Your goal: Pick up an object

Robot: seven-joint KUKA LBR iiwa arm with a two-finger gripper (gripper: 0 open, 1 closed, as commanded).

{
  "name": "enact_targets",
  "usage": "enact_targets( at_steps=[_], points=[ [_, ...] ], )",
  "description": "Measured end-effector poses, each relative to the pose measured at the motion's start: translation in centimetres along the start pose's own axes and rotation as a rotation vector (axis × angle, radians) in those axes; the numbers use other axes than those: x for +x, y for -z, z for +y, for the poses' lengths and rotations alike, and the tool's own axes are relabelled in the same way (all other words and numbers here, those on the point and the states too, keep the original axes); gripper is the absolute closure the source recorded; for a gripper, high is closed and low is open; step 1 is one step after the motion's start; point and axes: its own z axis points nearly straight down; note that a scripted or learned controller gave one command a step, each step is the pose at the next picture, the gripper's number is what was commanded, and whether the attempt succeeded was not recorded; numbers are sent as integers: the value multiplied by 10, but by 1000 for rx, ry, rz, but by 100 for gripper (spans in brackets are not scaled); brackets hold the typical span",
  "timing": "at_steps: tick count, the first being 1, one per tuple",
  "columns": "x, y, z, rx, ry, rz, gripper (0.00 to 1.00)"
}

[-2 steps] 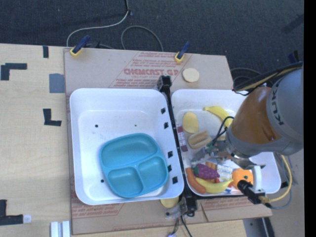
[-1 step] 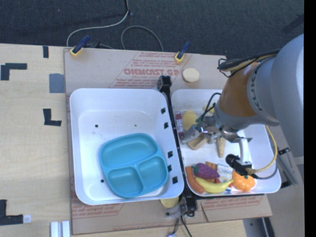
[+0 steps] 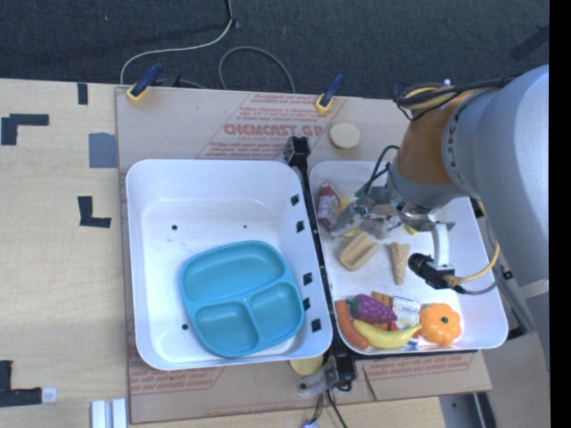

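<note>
Arm (image 3: 446, 150) reached into the right bin (image 3: 486, 319) from the right, with the jaws (image 3: 370, 214) low over the upper-left part of that bin, just beside the bread piece (image 3: 358, 251) and a small red-and-white item (image 3: 326, 201) at the divider. Couldn't tell how far the jaws were open or whether anything was in them: the tip was a tangle of grey metal and cable, too cluttered to resolve. No object was clearly lifted; candidates all sat in the right bin: bread, cone (image 3: 399, 261) next to it, then grapes (image 3: 375, 308), banana (image 3: 386, 333), carrot (image 3: 350, 328) and orange pepper (image 3: 440, 323) packed touching along the front edge. Risks, as I judged them: the jaws were close to the bin wall and divider, so a descent could clip the rim or pin the red-and-white item against it; bread and cone lay near each other, so a close could nudge one and miss both; smooth toy food likely slips. Left bin (image 3: 152, 194) held only a blue tray (image 3: 241, 297), well apart. The wrist hid part of the right bin's back area, and the black fitting (image 3: 426, 270) on the cable covered some floor.
</note>
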Motion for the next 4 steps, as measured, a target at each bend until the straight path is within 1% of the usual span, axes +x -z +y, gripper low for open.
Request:
enact_targets(
  at_steps=[1, 2, 3, 4],
  points=[
    [10, -1, 52, -4, 2, -1, 0],
    [10, 10, 50, -2, 1, -2, 100],
    [-31, 1, 0, -4, -6, 0, 100],
    [-60, 2, -74, -7, -6, -2, 100]
  ],
)
